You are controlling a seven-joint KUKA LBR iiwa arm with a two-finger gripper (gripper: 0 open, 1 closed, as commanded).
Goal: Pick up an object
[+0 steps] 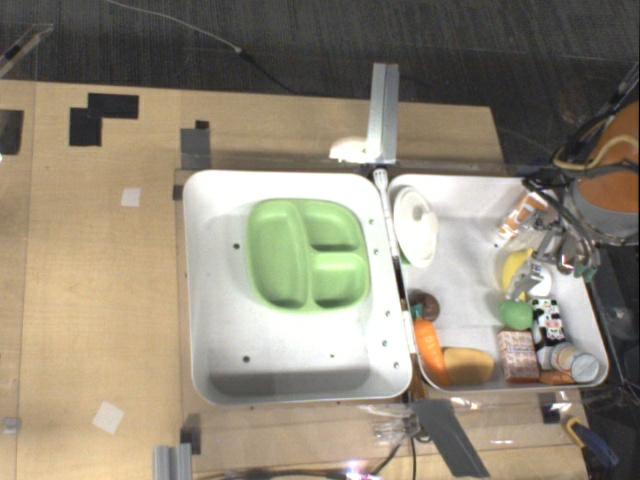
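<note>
Lying along the near edge of the right bin [470, 383] are a carrot [429, 345], a tan bread roll [467, 365], a small printed box [517, 355] and a jar [583, 368] in the near right corner, with a green ball [516, 314] just behind the box. Farther back, the jaws [537, 265] sit over a yellow banana [514, 269] by the bin's right side, and whether they are wide, narrow or gripping anything I cannot tell. A white bowl [415, 225] lies toward the far left corner, while the left bin [215, 368] carries a green divided tray [305, 254].
</note>
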